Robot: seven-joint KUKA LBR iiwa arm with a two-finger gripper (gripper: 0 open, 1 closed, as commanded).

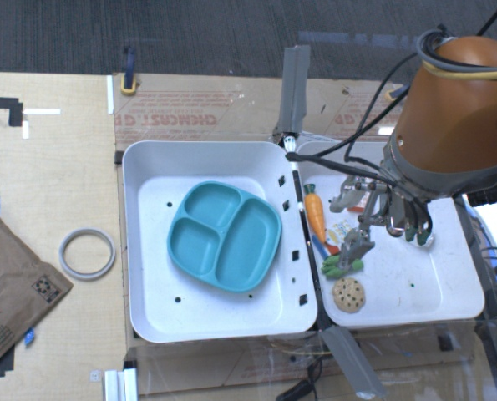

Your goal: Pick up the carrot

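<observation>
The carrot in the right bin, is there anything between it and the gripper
Nothing visible blocks it. The carrot lies by the right bin's left wall, and the gripper hangs just right of it over the bin floor. A green toy and a cookie lie below the carrot, off the path between them.

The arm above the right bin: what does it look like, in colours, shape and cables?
The arm is bulky and rounded, with a broad orange band above a grey section. Black cables curve from it across the right bin. Below hangs the gripper, a cluster of bare grey metal parts.
</observation>
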